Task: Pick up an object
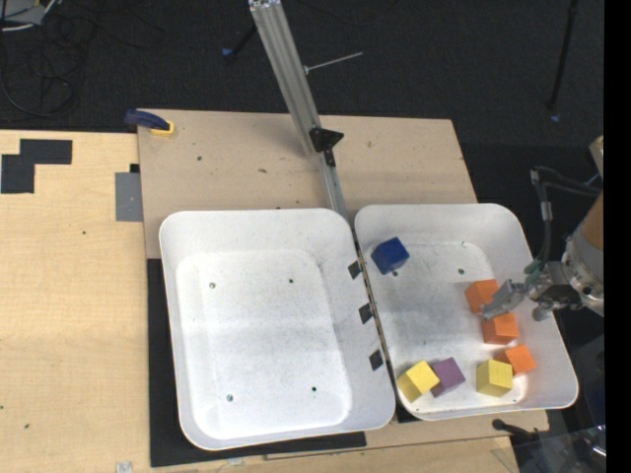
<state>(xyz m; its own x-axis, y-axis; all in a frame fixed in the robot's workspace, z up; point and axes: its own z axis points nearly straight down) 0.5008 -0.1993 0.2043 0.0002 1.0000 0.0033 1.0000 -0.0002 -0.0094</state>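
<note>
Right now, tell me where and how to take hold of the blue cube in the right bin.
Grip the blue cube across two opposite flat side faces, coming straight down from above. It stands alone near the right bin's upper left corner, well apart from the other blocks, so the claw probably has room on each side.

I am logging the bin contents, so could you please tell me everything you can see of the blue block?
The blue block is a small, matte, solid-looking cube of deep blue. It sits slightly turned on the floor of the right bin, in its far left part near the divide between the two bins. It stands alone, apart from the other blocks. Nothing touches it but the bin floor, and the pincer is well away from it.
</note>
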